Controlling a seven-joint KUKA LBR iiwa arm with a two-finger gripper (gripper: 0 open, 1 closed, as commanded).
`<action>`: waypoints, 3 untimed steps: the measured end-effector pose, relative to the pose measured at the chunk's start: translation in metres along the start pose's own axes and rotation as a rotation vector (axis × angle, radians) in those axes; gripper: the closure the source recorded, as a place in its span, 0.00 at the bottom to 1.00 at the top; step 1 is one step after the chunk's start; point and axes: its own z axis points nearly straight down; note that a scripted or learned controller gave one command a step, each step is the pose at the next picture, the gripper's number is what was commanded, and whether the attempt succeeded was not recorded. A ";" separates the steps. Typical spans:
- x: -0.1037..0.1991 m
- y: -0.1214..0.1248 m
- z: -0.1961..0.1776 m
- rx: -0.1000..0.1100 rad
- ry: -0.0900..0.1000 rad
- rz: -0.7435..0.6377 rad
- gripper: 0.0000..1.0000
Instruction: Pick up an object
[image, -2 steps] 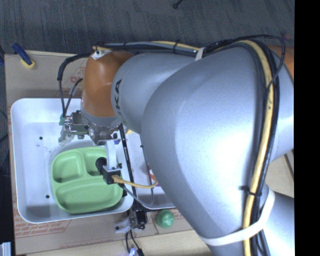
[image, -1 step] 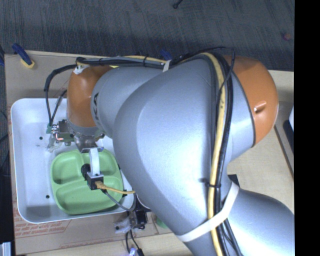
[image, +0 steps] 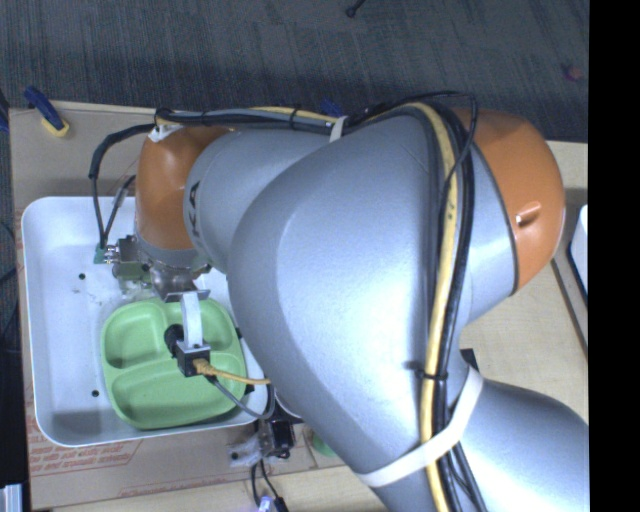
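White bin (image: 50, 300) holds a green divided tray (image: 140, 395); pincer (image: 166, 282) over it, grip impossible to tell.

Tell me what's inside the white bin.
A green compartment tray lies in the white bin, with the gripper over it. The grey arm covers the bin's right side, so anything there is hidden.

One camera looks slantwise down on the bench (image: 60, 160).
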 end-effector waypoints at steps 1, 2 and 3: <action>0.042 0.009 -0.095 -0.005 0.004 0.005 1.00; 0.043 -0.058 -0.124 -0.002 0.003 0.004 1.00; 0.043 -0.057 -0.134 -0.001 0.004 -0.002 1.00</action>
